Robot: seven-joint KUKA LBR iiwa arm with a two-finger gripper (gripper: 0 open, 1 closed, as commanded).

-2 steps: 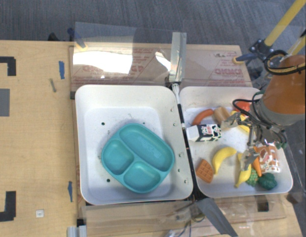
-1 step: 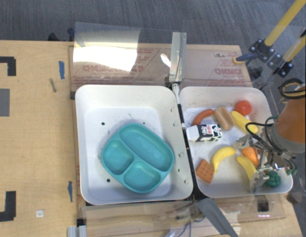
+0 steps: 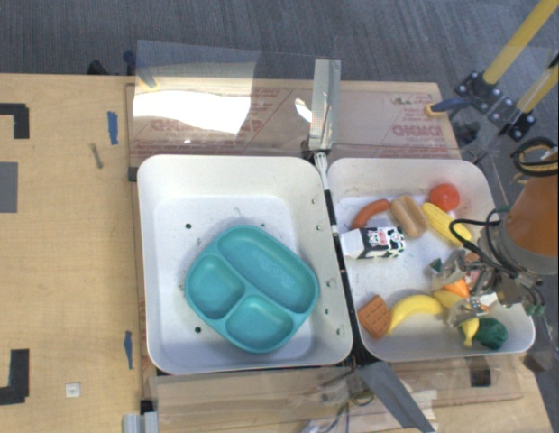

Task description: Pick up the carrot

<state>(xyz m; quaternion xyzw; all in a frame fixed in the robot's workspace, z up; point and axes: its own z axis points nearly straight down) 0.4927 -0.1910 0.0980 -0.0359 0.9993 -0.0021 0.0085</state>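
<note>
Lying closest, along the 6 o'clock wall of the right bin, are a tan waffle piece, a yellow banana and a dark green toy, the last sitting in the 5 o'clock corner. Just above them, toward 4 o'clock, the carrot is showing as a small orange patch, and the gripper is hanging right over it, reaching in from 3 o'clock. So much of the carrot is lying under the metal that its long axis and pointing end are not reading clearly, and whether the gripper is spread or pinching cannot be told. The banana's tip is crowding the carrot from 8 o'clock, and a yellow corn-like piece is lying near it at 12 o'clock. Open floor is spreading out toward 9 o'clock, between the carrot and a milk carton. Farther back, a reddish sausage, a bun and a tomato are sitting in a row. A teal divided plate is occupying the left bin.
</note>
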